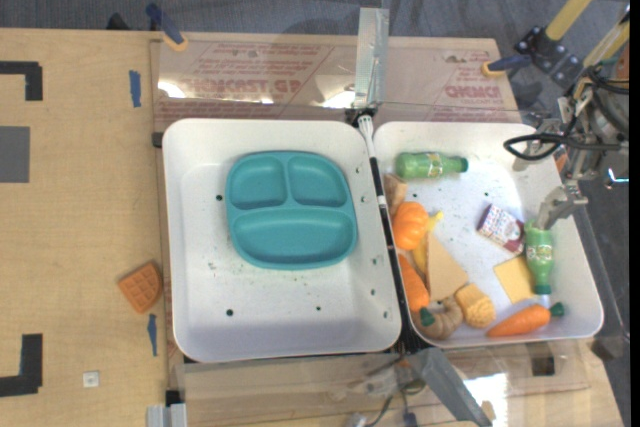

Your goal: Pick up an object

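Two bins are sitting side by side; the claw (556, 206) is hovering over the right bin's (470, 137) far edge. Whether it is parted or closed, I cannot tell. Just below it a green bottle (540, 258) is lying, probably the likeliest pick, since the other toys are crowding together leftward.

**Two bins, toy food crowded to the right**

The left bin (190, 315) carries a teal divided plate (291, 210). The right bin (470, 137) holds a green bottle (430, 165) near its far wall, an orange pumpkin (410, 226), a tan wedge (443, 264), a carrot (520, 320), a corn cob (477, 305) and a maroon packet (500, 227). The gripper (556, 205) hangs over the bin's right side, just above a second green bottle (540, 261). A waffle (141, 286) lies on the bench.
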